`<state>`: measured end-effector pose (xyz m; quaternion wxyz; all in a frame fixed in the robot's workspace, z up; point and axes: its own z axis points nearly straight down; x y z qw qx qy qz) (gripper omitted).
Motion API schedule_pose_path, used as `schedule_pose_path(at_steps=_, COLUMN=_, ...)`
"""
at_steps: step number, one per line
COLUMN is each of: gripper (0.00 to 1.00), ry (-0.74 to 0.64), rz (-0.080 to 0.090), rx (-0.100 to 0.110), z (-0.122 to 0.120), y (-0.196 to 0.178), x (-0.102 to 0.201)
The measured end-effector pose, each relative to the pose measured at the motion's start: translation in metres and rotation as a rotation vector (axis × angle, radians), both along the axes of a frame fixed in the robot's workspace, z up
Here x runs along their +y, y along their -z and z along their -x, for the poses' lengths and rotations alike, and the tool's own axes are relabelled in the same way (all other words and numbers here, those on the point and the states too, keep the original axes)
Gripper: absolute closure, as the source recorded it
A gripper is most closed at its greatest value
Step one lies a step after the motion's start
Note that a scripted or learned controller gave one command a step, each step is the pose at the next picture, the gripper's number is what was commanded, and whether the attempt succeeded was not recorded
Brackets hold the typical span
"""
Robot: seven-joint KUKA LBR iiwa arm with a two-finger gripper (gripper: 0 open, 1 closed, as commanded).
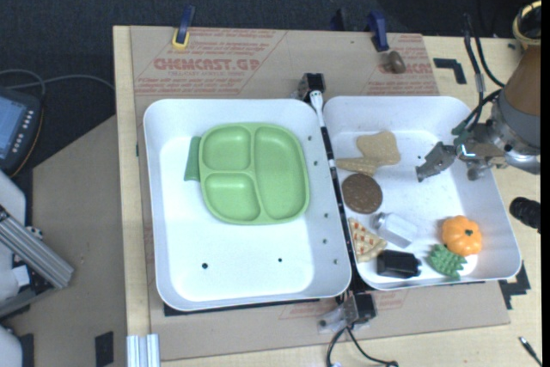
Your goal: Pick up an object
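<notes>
- The pincer (pixel 454 160) hangs over the right bin (pixel 404 109), in its upper right part, fingers spread wide and holding nothing.
- Below it sit an orange pumpkin (pixel 460 235) and, just beside that, a green leafy toy (pixel 446 260).
- Along the bin's left side: a tan bread-like piece (pixel 375 149), a brown round cookie (pixel 362 192), a pizza slice (pixel 364 240), a clear small block (pixel 394 229) and a black object (pixel 398 263).
- The left bin (pixel 232 266) holds a green divided plate (pixel 253 172).
- Both bins rest on the counter (pixel 137 99).
</notes>
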<state>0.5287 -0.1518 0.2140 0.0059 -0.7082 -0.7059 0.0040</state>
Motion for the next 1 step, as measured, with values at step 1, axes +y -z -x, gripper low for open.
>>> schedule_pose_path(at_steps=1, gripper=0.00, ry=-0.003, rz=0.003, rx=-0.014, z=-0.0029, y=-0.0071, x=0.0001)
